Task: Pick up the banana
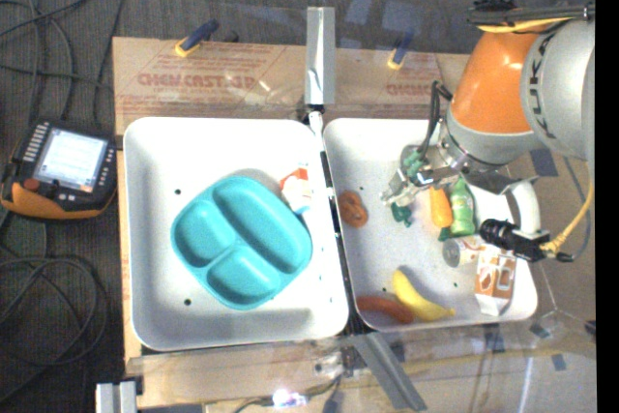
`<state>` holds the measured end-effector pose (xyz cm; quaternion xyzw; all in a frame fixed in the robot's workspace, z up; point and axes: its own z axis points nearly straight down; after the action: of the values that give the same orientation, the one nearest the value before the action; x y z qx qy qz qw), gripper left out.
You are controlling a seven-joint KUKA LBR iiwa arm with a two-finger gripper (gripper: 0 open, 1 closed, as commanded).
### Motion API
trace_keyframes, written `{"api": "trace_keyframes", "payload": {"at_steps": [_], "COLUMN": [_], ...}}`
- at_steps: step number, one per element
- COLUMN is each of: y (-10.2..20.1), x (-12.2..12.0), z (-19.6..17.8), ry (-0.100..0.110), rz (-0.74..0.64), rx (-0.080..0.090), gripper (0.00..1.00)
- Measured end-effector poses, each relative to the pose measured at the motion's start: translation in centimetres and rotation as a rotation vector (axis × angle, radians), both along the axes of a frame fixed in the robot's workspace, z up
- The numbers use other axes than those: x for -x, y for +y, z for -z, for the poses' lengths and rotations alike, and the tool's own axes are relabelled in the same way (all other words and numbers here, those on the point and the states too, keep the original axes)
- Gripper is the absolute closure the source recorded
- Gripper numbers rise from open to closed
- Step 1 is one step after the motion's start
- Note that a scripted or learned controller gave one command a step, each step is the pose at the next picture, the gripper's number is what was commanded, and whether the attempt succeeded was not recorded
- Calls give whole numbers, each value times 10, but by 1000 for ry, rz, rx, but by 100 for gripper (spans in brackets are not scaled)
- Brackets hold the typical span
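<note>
The right shallow white bin (372, 278) holds the curved yellow banana (417, 297) at its near edge, well apart from the two-finger gripper (406, 189), whose opening cannot be determined.

Yellow banana (419, 298), flat near the right bin's front wall (435, 317)

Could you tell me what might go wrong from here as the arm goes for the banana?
1. The banana lies against a reddish sausage-like item near the right bin's front wall, so a grasp may catch both or hit the wall.
2. The end effector hovers over clutter, well back from the banana; moving forward, it may nudge the orange item or green packet.
</note>
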<state>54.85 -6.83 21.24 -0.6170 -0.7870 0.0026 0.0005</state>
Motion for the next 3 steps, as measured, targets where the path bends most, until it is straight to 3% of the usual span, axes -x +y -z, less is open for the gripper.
{"api": "trace_keyframes", "payload": {"at_steps": [1, 2, 3], "y": [0, -49, -53], "x": [0, 54, 63], "z": [0, 90, 124], "ry": [0, 3, -9], "rz": [1, 60, -73], "rx": [1, -3, -3], "gripper": [0, 0, 0]}}
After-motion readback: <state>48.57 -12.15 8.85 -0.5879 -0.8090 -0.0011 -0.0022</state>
